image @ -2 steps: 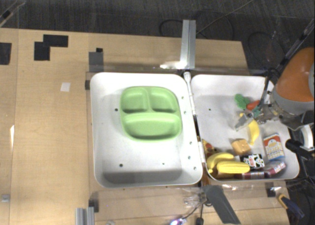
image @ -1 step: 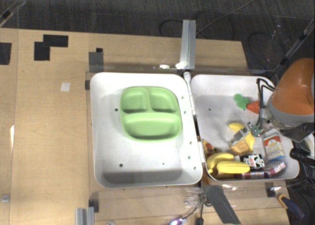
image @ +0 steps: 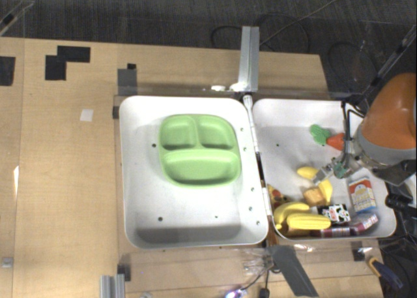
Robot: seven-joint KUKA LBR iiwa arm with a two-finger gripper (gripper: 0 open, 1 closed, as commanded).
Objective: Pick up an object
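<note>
Two bins sat side by side, the left bin (image: 137, 225) bearing a green tray (image: 197, 149), while the gripper (image: 340, 167) hung low in the right bin (image: 287, 120) beside a yellow toy (image: 307, 173), seemingly mid-reach, needing a clean pinch next.

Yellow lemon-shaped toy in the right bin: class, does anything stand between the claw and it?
Nothing visible does. The claw hangs just right of the yellow toy, with bare bin floor between them; the orange block lies below, off that line.
</note>
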